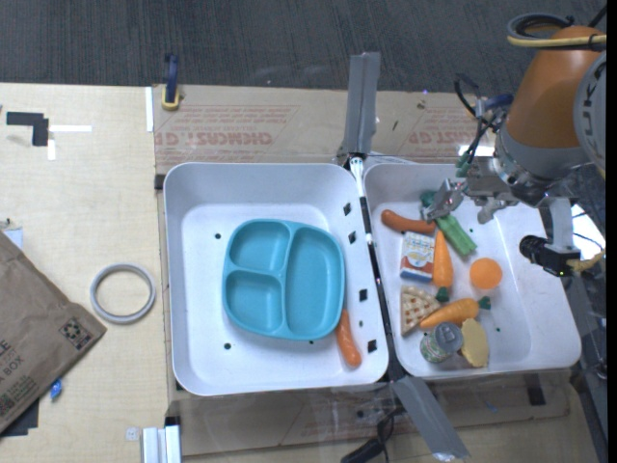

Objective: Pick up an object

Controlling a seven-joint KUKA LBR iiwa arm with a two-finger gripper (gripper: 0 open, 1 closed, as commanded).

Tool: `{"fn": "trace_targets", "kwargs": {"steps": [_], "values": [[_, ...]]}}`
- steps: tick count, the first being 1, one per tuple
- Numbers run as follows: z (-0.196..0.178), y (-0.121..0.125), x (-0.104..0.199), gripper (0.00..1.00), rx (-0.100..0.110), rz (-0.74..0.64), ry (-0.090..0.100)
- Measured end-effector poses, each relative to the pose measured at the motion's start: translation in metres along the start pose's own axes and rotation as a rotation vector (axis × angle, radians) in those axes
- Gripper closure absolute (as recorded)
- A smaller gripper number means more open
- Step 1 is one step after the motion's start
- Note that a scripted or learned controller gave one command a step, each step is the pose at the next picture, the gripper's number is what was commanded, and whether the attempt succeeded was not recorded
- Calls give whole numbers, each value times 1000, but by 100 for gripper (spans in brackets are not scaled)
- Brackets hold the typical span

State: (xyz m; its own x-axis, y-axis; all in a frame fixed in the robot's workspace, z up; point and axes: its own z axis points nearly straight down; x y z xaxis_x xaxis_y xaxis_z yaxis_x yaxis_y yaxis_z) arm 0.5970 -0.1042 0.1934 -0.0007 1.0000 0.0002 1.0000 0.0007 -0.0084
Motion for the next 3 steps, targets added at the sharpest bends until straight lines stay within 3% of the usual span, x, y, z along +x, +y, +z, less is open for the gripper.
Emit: {"fn": "trace_targets", "kwargs": {"steps": [1,2,3], "values": [[36,29,5,0,-3,-215,-1],[92,34,-4,0,-27,-172,-8],[93,14,-3,0,-29,-534,-13]]}}
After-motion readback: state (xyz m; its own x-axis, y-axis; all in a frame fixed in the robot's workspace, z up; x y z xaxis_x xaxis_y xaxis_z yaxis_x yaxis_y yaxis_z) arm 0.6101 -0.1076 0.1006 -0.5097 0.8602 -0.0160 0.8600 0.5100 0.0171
